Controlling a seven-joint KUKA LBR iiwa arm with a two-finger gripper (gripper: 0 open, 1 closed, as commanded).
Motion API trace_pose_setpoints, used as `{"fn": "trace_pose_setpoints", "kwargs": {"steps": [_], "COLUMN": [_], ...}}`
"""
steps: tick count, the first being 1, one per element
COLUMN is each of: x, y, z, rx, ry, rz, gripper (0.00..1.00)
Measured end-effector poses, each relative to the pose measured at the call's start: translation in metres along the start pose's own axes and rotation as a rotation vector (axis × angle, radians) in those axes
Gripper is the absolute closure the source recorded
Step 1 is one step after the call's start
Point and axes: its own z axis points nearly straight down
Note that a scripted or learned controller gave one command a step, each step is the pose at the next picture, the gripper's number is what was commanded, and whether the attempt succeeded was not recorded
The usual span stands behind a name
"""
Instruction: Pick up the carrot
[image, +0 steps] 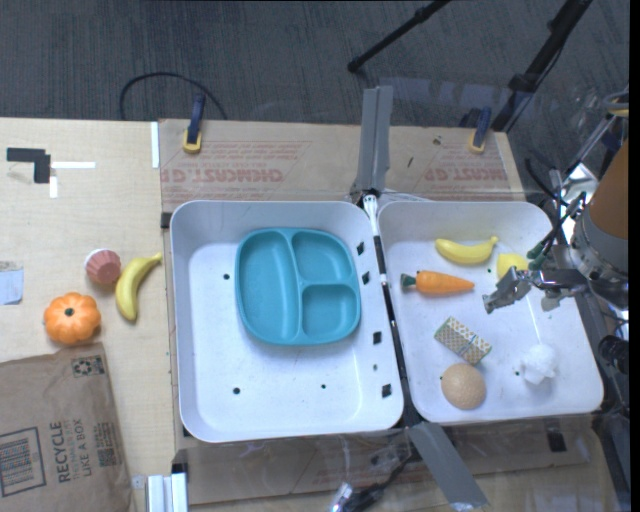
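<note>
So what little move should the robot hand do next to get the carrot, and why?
Probably slide a little toward the left bin and line up over the carrot. The gripper sits in the right bin, just beside the carrot's pointed tip, with nothing between its fingers. The yellow banana lies close behind the carrot, so it should likely come down carefully on the orange middle.

Two white bins (190, 330) are sitting side by side. Two bananas (466, 249) are showing, plus one carrot (440, 283), one teal divided plate (297, 284), one small pumpkin (72, 318), one tan egg-shaped ball (463, 385) and one patterned block (462, 340).
</note>
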Motion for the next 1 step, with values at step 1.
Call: {"fn": "trace_pose_setpoints", "kwargs": {"steps": [1], "x": [0.0279], "y": [0.0604], "z": [0.0868], "rx": [0.001], "ry": [0.000], "rz": [0.184], "gripper": [0.00]}}
